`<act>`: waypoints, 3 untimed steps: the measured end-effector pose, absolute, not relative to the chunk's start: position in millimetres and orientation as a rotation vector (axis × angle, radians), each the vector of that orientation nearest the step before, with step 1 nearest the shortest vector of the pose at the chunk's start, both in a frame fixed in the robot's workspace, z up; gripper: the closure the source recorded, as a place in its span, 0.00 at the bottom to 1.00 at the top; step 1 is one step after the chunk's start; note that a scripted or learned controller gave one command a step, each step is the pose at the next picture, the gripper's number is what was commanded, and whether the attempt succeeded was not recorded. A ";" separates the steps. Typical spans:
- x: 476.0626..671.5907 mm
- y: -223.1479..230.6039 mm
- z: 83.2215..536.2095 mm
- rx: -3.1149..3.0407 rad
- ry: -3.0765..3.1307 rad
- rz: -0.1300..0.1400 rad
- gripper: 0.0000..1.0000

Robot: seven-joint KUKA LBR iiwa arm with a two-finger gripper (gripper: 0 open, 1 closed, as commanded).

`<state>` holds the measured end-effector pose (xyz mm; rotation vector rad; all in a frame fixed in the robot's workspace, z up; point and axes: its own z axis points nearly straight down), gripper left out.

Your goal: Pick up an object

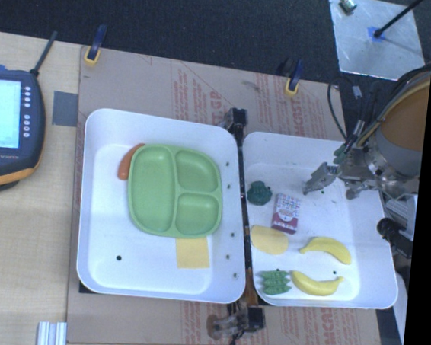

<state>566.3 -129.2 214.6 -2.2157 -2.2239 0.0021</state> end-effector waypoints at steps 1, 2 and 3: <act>553.9 -92.2 92.1 -2.210 -2.223 0.008 0.00; 554.8 -93.5 103.4 -2.210 -2.226 0.008 1.00; 567.8 13.2 192.1 -2.214 -2.224 0.001 1.00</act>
